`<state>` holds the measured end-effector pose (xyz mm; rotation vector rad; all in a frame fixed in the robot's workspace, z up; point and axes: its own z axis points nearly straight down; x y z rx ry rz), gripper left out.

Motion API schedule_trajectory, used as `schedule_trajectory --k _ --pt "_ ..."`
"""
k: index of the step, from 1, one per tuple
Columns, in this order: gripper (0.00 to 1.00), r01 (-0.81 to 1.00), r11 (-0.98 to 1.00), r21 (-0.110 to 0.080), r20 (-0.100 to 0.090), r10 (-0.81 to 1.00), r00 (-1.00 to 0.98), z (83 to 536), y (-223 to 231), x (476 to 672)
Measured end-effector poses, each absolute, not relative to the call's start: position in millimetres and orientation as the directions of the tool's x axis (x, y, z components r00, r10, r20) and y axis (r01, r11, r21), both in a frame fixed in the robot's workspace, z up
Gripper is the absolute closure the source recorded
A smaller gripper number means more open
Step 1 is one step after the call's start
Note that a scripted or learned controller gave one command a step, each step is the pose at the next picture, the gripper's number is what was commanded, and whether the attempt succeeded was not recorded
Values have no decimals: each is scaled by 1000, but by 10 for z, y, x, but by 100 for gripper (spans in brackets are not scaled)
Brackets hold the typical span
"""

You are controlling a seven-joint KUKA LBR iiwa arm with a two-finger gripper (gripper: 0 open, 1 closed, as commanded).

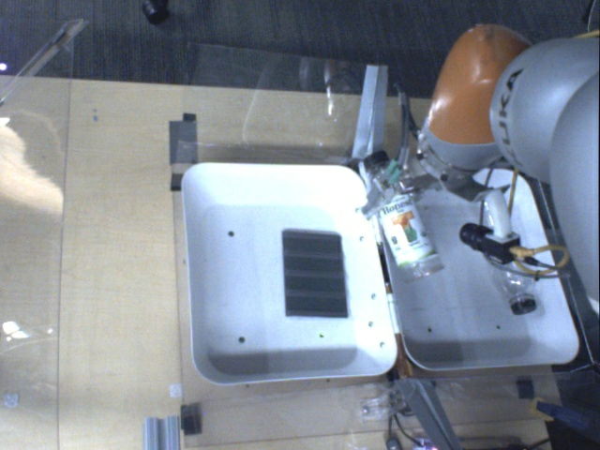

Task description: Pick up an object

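A clear plastic bottle with a green, white and orange label hangs tilted over the left edge of the right bin. Its neck points up and to the left into my gripper. The metal fingers are shut on the bottle's top, just above the wall between the two bins. A black ribbed rectangular block lies flat in the middle of the left bin. The grey arm with its orange band comes in from the upper right.
A small clear object with a dark spot lies near the right side of the right bin. A clear plastic sheet and a grey bracket stand behind the bins. Wooden bench surface stretches to the left.
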<state>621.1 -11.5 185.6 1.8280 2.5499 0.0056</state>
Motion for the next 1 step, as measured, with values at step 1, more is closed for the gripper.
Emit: schedule_trajectory --k 1 --pt "100 958 286 7 -2 958 -286 2908 -84 5997"
